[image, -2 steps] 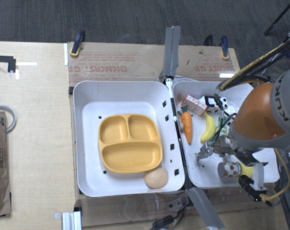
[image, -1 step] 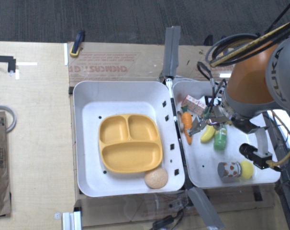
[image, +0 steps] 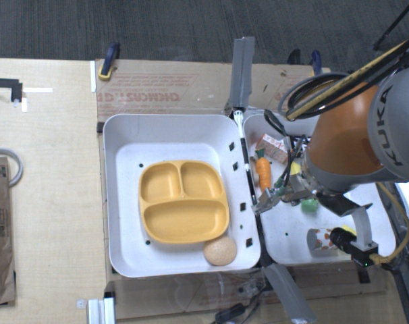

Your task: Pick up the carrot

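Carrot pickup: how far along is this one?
Done: the arm has reached over the right bin, and its gripper is low beside the carrot. In hand: nothing visibly gripped; the carrot lies in that bin near the left wall. Left: closing on it and lifting it out.

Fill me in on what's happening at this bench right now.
A grey and orange KUKA arm reaches in over the right bin, going for the carrot. The carrot lies near that bin's left wall, and the hand sits just below it, not visibly holding it. The left bin holds a yellow divided plate and a round bun.
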You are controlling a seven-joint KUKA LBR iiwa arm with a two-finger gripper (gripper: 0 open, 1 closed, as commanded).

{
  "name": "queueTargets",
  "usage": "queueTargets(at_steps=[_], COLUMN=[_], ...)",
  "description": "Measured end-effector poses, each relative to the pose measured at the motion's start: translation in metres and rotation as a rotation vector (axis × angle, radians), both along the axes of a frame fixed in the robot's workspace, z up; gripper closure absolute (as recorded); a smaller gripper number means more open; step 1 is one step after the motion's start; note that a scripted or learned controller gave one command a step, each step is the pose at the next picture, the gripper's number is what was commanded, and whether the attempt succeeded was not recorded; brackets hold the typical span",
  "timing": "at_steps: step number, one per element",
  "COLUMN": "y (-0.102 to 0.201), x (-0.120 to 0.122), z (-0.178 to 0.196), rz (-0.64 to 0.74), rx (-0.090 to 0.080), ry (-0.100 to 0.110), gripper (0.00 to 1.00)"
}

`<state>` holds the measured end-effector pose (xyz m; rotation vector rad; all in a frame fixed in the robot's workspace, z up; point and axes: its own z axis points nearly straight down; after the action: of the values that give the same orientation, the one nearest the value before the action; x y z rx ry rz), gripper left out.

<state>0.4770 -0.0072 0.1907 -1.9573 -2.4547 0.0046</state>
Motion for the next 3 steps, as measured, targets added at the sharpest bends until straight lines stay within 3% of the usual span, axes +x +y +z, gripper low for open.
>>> queueTargets(at_steps=[1, 2, 3], y=[-0.016, -0.047, -0.012], x=[0.075, 0.069, 0.005], z=[0.000, 0.001, 0.000], rz=[0.214, 0.198, 0.189], rx=[-0.001, 0.000, 0.001], ry=[-0.003, -0.002, -0.001], gripper=[0.00, 0.00, 0.00])
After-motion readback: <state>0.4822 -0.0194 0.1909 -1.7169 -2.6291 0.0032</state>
